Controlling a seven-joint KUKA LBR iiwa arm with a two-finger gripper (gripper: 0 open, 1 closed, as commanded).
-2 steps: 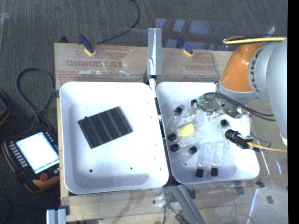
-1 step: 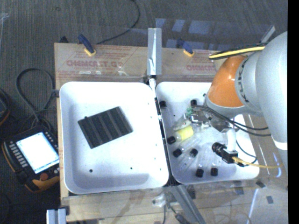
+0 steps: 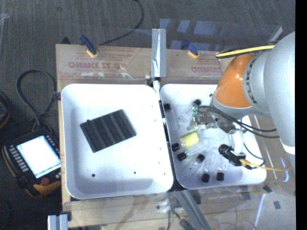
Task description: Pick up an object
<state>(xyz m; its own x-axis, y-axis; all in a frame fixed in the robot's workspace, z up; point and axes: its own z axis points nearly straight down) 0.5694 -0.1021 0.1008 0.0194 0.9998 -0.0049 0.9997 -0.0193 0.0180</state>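
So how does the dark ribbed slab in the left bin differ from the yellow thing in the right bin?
The dark ribbed slab is black, flat and grooved; the yellow object is bright and rounded. The slab is far larger than the yellow object. The slab lies alone in the left bin, while the yellow object sits among small black pieces and clear items in the right bin, near the arm. Both lie at a slant.

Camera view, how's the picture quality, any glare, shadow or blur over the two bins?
Camera view: the left bin is lit evenly, and the dark ridged panel in it looks sharp. The right bin is partly covered by the arm, which looms large and soft-edged. Clear plastic pieces there catch glare, blurring their outlines. A shadow falls along the left bin's right wall.
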